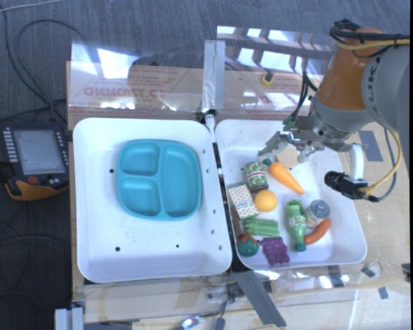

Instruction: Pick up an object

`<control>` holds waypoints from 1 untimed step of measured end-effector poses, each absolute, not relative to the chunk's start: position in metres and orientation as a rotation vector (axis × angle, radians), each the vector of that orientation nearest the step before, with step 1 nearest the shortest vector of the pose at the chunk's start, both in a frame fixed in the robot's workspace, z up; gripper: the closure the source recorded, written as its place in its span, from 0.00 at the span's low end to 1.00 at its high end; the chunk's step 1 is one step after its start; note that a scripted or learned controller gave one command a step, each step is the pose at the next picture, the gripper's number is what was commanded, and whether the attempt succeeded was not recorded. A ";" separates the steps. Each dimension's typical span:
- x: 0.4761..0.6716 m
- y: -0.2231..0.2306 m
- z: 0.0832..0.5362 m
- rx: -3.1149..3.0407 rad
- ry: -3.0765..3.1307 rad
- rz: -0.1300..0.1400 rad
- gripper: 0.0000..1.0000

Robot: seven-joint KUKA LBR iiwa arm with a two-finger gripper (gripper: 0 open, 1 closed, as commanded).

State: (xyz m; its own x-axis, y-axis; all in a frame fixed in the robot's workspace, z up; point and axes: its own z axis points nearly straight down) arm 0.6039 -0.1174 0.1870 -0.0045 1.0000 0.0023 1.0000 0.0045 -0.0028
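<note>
The arm (361, 74) reaches in from the right over the right bin (344, 253). The left bin (96, 253) holds a blue plate (158, 179). The tool (287, 146) hangs spread and released above the right bin's far end, grasping nothing. Just below it lie a carrot (286, 176) and a can (257, 176), with an orange (265, 201), green bottle (295, 225) and purple grapes (276, 250) nearer.

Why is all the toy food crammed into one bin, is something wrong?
Nothing looks broken or spilled. The toys lie jumbled in the right bin, several on their sides, like the green bottle. The left bin holds a blue plate.
</note>
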 end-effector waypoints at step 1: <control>0.589 -0.177 0.100 -2.235 -2.205 0.006 0.00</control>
State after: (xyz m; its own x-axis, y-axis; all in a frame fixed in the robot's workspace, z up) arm 0.5887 -0.1766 0.1004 0.0138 0.9999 -0.0014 0.9999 -0.0138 -0.0043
